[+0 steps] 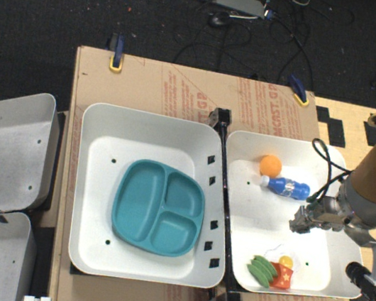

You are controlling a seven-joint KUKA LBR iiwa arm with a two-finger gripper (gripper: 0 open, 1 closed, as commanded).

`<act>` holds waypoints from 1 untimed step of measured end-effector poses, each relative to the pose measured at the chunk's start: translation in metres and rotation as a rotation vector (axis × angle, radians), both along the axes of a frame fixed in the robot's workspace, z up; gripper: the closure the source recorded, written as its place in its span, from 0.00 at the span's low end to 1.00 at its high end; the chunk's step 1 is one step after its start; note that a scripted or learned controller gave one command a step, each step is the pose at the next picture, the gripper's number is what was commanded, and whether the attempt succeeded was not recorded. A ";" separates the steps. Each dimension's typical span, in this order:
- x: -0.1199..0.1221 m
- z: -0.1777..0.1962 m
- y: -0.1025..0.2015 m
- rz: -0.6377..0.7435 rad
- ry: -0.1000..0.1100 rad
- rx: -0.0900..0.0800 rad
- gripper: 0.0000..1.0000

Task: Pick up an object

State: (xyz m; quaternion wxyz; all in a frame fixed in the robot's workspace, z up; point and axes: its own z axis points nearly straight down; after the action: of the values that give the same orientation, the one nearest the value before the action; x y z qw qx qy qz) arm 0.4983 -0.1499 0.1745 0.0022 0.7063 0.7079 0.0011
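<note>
White right bin point(308, 286), hand point(302, 224) over bare middle, grip unclear, blue bottle point(288, 188) near

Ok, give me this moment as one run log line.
arm: over right bin | gripper: low, nothing seen held | nearest: blue bottle, orange ball | left bin: teal tray

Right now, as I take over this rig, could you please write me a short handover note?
Gripper: low over the right bin, near its right side; whether its fingers are open or shut is unclear, and nothing is visibly held.
Right bin: orange ball touching a blue bottle at the far end; green pods, a red piece and a small yellow piece clustered at the near edge.
Left bin: teal divided tray.
Done: no pick visible.
Left: grasp and lift one object.
</note>
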 end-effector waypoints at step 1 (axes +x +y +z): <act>0.001 0.052 0.000 0.001 0.001 0.000 1.00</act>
State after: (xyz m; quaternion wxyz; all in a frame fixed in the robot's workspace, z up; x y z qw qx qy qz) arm 0.4994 -0.1501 0.2267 0.0020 0.7061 0.7081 0.0007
